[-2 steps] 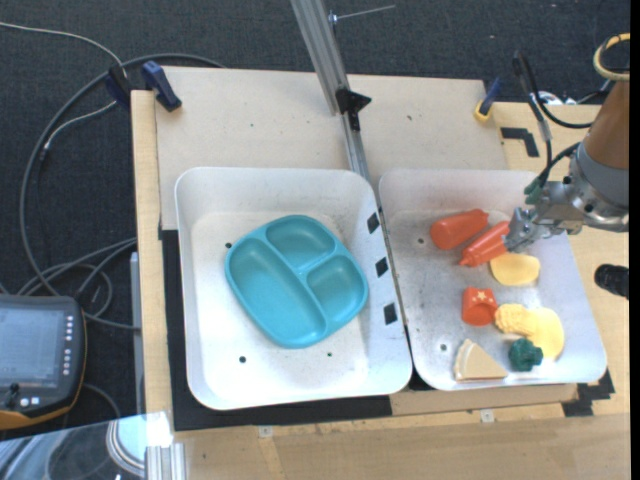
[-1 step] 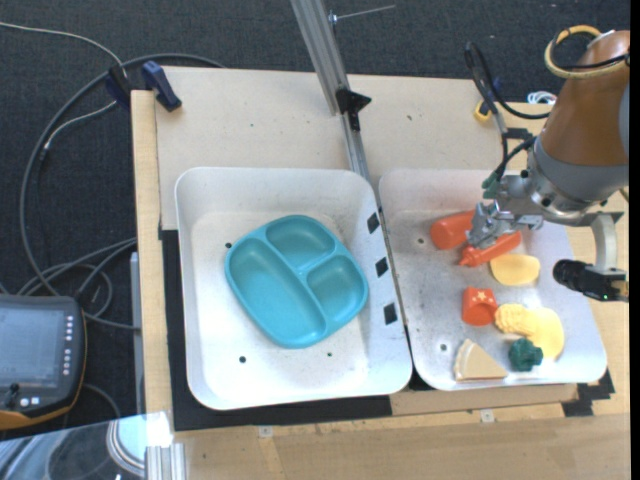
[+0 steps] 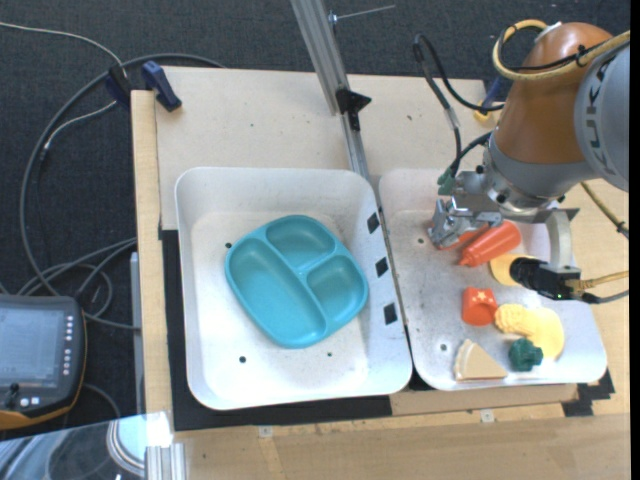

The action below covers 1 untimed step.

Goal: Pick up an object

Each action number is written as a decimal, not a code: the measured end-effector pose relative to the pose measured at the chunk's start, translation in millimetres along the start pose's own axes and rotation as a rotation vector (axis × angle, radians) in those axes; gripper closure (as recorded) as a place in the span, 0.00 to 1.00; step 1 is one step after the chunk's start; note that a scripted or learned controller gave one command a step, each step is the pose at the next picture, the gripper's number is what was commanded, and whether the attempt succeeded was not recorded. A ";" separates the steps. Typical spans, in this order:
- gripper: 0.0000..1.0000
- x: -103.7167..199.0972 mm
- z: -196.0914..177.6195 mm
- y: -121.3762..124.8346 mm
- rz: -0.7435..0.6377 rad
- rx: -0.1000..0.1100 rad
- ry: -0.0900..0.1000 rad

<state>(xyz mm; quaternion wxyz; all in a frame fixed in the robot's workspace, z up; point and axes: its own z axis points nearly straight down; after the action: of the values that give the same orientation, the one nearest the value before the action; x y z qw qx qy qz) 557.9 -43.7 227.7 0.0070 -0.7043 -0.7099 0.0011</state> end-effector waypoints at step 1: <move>1.00 52.0 8.6 -14.8 0.001 0.007 -0.001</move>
<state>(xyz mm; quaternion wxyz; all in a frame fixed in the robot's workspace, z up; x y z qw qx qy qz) 542.6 8.2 219.8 0.0090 -0.7048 -0.7094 0.0037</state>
